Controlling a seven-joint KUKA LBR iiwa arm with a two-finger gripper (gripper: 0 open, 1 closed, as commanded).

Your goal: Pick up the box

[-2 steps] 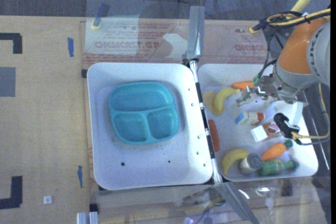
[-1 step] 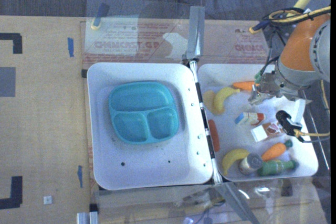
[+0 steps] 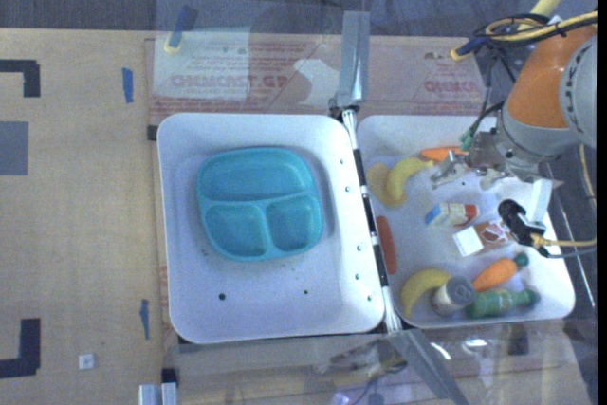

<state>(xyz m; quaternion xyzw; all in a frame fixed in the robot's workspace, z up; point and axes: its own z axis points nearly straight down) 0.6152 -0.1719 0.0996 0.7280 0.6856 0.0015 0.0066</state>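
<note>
A grey robot arm with an orange band reaches in from the right, bent down over the right bin. Its gripper hangs near the bin's far edge, beside a banana; whether its fingers are spread or closed cannot be told. The small box lies in the bin's middle, just below the gripper. The left bin holds a teal divided plate.

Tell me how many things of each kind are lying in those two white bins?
Divided plate, teal, in the left bin: 1
Bananas, yellow: 2
Carrots, orange: 2
Small boxes: 2
Green bottle: 1
Can: 1
Red stick-shaped item, kind unclear: 1
Total: 10, all but the plate in the right bin.
</note>
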